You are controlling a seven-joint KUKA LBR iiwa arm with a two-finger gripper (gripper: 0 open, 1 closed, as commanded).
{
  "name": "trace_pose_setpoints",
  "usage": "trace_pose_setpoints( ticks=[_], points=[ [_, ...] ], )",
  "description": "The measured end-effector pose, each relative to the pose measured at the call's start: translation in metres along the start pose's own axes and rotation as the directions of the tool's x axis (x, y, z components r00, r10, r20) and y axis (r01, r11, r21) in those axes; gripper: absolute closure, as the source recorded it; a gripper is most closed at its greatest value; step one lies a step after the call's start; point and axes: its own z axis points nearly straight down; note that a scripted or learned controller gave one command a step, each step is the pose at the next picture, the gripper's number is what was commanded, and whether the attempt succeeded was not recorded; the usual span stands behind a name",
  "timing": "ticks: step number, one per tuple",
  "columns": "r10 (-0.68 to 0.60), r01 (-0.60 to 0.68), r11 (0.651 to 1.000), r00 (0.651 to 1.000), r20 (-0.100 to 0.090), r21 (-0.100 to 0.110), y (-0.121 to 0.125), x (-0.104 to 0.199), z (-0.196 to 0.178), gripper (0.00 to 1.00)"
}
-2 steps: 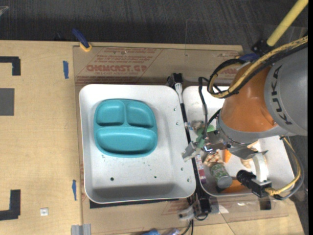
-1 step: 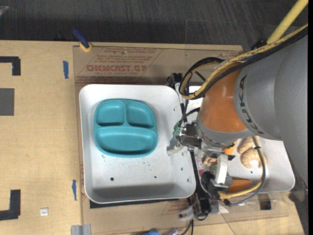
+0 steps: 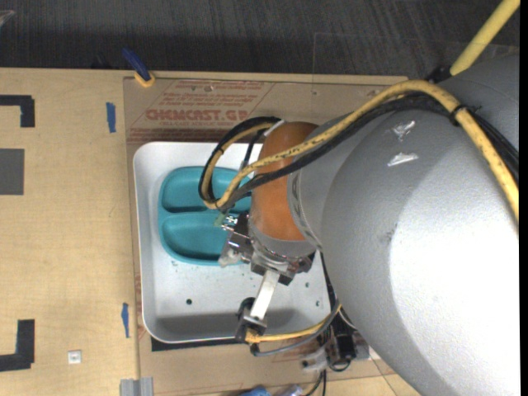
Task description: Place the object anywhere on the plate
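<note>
The end effector [image 3: 233,239] is seen from above, low inside a shallow white plastic bin [image 3: 165,308], near the bin's middle. It is poised at the edge of a teal two-compartment plate [image 3: 183,213], which lies flat on the bin's floor, in the half of the bin towards the view's left. Whether the end effector is released or clenched cannot be told, as its tip is hidden by metal wrist parts.

Just behind it, an orange band [image 3: 276,196] is wrapped round the wrist. The bulky grey robot arm [image 3: 412,221] is spread over the bin's other side, which is covered by it. A few small dark specks are scattered on the near part of the bin's floor.

The bin is set on a brown cardboard-covered desk [image 3: 58,221]. Red printed lettering [image 3: 206,110] is seen on the cardboard just beyond the bin's far edge. A short strip of blue tape [image 3: 110,116] is stuck near the bin's far corner, and a black tape corner mark [image 3: 21,110] is laid well apart from the bin.
</note>
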Motion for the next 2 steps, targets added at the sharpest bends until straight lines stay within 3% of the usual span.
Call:
trace_pose_setpoints(
  ticks=[1, 2],
  points=[
    [0.363, -0.363, 0.932, 0.932, -0.003, -0.002, -0.0127, 0.0294, -0.0827, 0.0],
    [0.36, -0.36, 0.933, 0.933, 0.002, -0.001, -0.0132, 0.0298, -0.0912, 1.0]
  ],
)
